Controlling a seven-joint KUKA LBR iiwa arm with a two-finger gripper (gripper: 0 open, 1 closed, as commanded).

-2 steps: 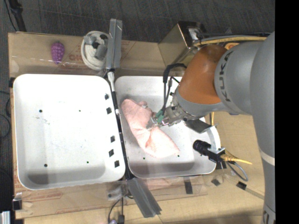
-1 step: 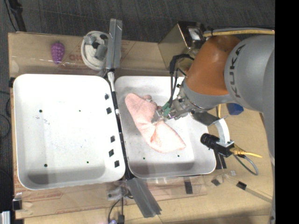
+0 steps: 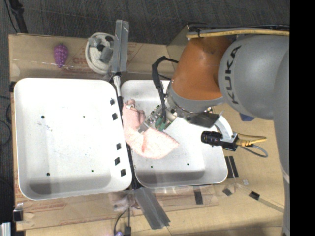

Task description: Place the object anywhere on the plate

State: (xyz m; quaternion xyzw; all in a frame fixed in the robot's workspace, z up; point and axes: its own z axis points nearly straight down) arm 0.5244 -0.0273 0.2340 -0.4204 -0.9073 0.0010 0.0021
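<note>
So the grey KUKA arm with the orange band [image 3: 206, 73] is reaching in from 3 o'clock, with its fingers [image 3: 158, 121] down in the right-hand shallow white bin [image 3: 197, 173]. They're right at the upper edge of the pale pink plate [image 3: 156, 144], and there's something small and green [image 3: 162, 123] at the tips. Honestly can't tell how far open they are or whether they've really got hold of it. At 10 o'clock from the plate, a crumpled pink cloth-like thing [image 3: 132, 118] lies against the bin's left wall. Biggest risk, I reckon: the green bit drops off the plate's rim, or the wrist nudges the plate. The left white bin [image 3: 64, 132] sits at 9 o'clock. On the cardboard tabletop [image 3: 147, 53], a purple grape-like toy [image 3: 60, 54] and a white cable coil [image 3: 100, 50] sit at 11 o'clock, well out of the way.
</note>
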